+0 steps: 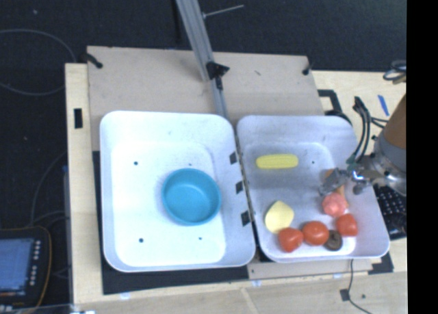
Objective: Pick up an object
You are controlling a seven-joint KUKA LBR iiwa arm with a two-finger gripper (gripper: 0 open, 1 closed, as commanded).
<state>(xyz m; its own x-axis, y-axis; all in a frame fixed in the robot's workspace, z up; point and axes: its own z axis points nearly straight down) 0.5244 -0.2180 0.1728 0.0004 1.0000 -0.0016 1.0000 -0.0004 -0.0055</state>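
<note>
A pale wooden bench (79,169) sits on a dark floor (82,5), with a brown board (150,80) lying across its back part. A grey metal pole (195,32) slants down from the top edge to the gap between the two bins (a black clamp (217,70) grips it partway along). A thin cable (37,59) loops over the floor at the left. In the bottom left corner lies a handheld screen (17,265) glowing blue. A black keyboard (391,206) pokes in at the right edge.
</note>
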